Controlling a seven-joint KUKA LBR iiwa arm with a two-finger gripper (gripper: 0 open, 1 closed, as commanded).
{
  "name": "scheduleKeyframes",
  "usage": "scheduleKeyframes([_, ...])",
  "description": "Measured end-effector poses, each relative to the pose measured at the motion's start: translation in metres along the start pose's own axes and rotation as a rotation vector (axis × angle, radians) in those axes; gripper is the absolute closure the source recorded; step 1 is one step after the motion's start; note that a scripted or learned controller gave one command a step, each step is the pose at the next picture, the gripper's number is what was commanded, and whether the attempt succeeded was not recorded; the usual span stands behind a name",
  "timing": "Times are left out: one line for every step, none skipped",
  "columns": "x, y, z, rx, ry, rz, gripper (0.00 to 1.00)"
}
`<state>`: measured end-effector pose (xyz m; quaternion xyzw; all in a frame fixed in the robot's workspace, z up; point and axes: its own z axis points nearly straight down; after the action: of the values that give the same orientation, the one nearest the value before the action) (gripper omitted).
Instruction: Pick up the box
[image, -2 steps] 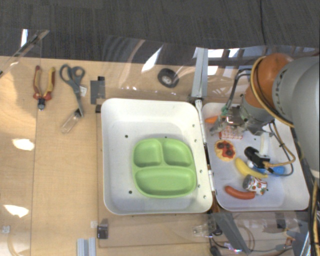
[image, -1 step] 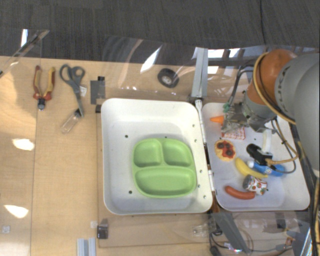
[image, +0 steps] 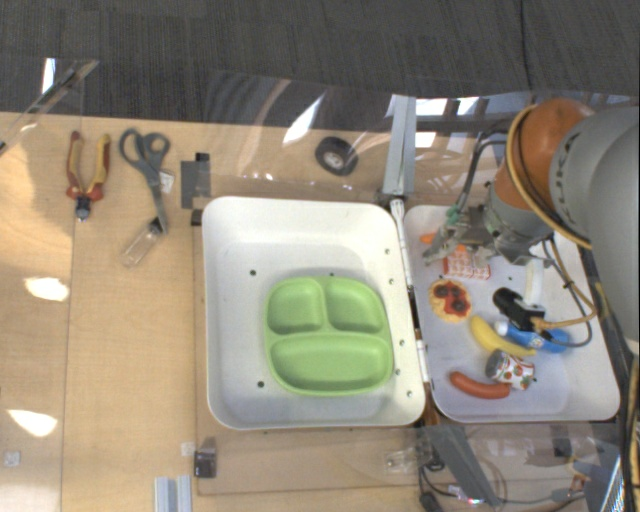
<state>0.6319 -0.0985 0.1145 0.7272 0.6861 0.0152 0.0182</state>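
Note:
The box (image: 467, 265) is small, red and white, and lies flat near the back left of the right bin (image: 600, 405). My gripper (image: 464, 240) hangs just behind and above it, reaching in from the right under the grey wrist with the orange band. Its fingers stand apart, one on either side of the box's far edge, with nothing gripped between them. The gripper body hides the rear edge of the box.
The right bin also holds a toy pizza slice (image: 450, 299), a banana (image: 489, 335), a blue item (image: 530, 338), a small can (image: 514, 372) and a sausage (image: 480, 385). A green divided plate (image: 328, 335) lies in the left bin (image: 230, 300). Scissors (image: 148, 165), pliers (image: 84, 172) and a tape roll (image: 336, 154) rest on the bench.

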Motion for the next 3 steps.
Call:
scheduleKeyframes([-0.01,0.013,0.017,0.023,0.001,-0.051,0.0])
scheduleKeyframes([-0.01,0.017,0.003,0.012,-0.005,-0.055,1.0])
scheduleKeyframes([0.053,0.036,-0.071,0.04,0.009,-0.252,1.0])
